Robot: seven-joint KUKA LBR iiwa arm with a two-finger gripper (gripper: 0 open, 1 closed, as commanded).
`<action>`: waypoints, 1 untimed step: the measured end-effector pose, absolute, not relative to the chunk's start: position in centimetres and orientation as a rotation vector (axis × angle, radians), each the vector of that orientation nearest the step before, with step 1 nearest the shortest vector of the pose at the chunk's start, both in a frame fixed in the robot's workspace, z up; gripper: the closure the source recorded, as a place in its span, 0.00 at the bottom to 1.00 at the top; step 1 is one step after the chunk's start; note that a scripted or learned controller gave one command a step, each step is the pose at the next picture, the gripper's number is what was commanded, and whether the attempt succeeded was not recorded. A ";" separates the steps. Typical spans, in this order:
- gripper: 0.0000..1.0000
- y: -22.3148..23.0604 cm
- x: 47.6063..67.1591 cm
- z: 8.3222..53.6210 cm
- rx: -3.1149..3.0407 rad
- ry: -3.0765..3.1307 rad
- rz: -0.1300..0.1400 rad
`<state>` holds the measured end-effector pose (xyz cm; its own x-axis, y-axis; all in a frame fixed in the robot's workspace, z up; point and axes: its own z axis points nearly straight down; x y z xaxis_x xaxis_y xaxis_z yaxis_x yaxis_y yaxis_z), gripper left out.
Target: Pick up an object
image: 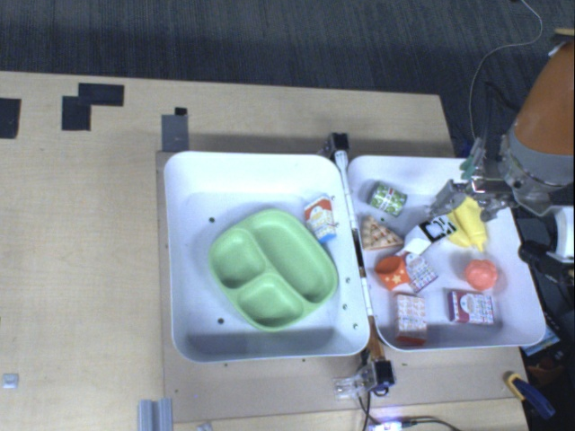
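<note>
Camera view: tan bench (81, 268), dark floor (269, 16).

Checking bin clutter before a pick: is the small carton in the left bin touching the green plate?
Touching. In the camera view, the small red-and-white carton lies against the upper right rim of the green divided plastic plate, with no gap between them.

Overhead slant view of a wood bench w/ two white bins. Left bin (193, 241) holds a green divided plate (272, 267) & a small carton (321, 218) just beside it. Right bin (530, 321) holds mixed toy foods: green can (388, 197), yellow banana (470, 224), red carton (470, 307). Gripper (446, 206) sits near the banana, fingers' state unclear.
</note>
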<state>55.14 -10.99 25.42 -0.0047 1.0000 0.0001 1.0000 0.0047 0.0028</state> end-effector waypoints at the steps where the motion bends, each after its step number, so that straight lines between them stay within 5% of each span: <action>1: 0.00 -11.4 52.8 8.7 2.216 2.221 0.007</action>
<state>52.82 -11.43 8.67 -0.0022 1.0000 -0.0001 1.0000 0.0022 0.0065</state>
